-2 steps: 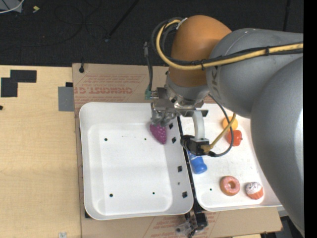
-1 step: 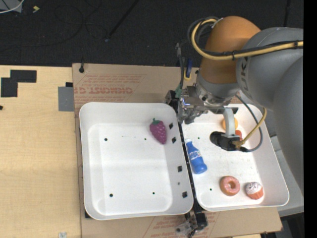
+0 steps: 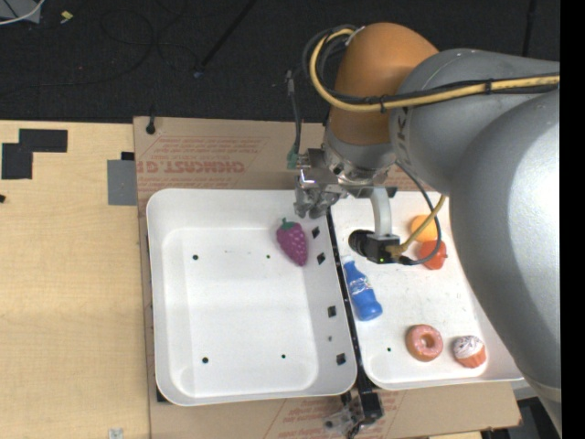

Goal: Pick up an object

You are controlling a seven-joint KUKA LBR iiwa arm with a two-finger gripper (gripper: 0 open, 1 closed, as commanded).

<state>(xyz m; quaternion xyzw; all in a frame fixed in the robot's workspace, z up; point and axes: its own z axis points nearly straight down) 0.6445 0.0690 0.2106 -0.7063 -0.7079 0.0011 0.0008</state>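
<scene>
hand (image 3: 313, 199) sits over the far end of the divider between bins, can't tell how far open or if it grips anything; purple grape bunch (image 3: 292, 241) just below it in left bin (image 3: 174, 245), blue bottle (image 3: 362, 296), donut (image 3: 424, 342) further off in right bin (image 3: 402, 373)

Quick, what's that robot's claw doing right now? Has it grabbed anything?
End effector: above the purple grapes in the left bin; cannot be told whether it is open or closed, and nothing is visibly held.

Pale wooden bench (image 3: 64, 273), dark floor (image 3: 164, 44) behind
</scene>
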